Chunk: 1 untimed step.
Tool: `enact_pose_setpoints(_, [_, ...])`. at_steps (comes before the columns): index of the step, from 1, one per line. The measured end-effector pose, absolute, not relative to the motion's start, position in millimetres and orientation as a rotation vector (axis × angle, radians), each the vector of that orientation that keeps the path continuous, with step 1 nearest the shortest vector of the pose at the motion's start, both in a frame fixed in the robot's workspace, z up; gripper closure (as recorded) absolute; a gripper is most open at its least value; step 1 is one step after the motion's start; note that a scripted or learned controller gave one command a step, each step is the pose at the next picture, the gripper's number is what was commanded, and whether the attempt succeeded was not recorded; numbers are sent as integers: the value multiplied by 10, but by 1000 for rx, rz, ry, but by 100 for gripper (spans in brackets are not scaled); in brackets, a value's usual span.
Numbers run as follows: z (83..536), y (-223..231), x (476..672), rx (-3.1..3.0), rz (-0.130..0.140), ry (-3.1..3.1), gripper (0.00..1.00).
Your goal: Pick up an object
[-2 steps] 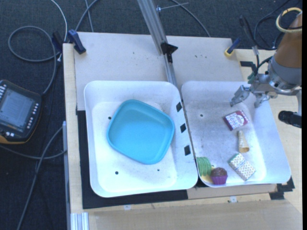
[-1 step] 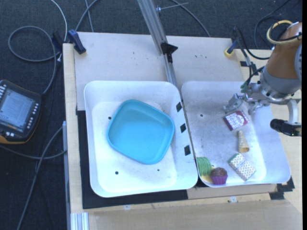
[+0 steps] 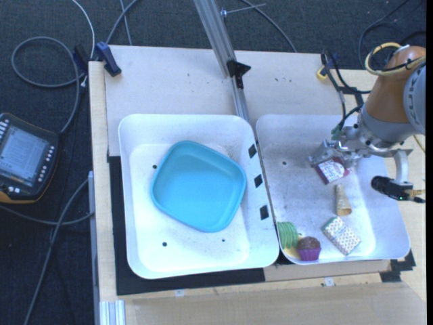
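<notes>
My gripper [image 3: 336, 154] hangs over the upper middle of the right bin [image 3: 291, 141], on the arm reaching in from the right. Directly below and touching its tip lies a small maroon and white packet [image 3: 331, 172], partly covered by the gripper. A tan cone-shaped piece [image 3: 342, 200] lies just below the packet. Further toward the front edge are a checkered packet [image 3: 342, 235], a green item [image 3: 287, 234] and a purple cupcake-like toy [image 3: 309, 248].
A light blue square plate [image 3: 198, 185] lies in the left bin [image 3: 135, 249]. A metal rail [image 3: 220, 36] slants down to the divide between the bins. Black clips [image 3: 258, 180] sit along that divide. A black part [image 3: 389, 187] juts over the right bin's right side.
</notes>
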State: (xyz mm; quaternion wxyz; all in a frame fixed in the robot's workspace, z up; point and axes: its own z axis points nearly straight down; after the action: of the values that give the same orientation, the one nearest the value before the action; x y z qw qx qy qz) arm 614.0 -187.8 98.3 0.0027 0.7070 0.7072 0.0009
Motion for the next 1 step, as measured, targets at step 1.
enact_pose_setpoints(1, [1118,-1866,6163,2212,11,2217,100])
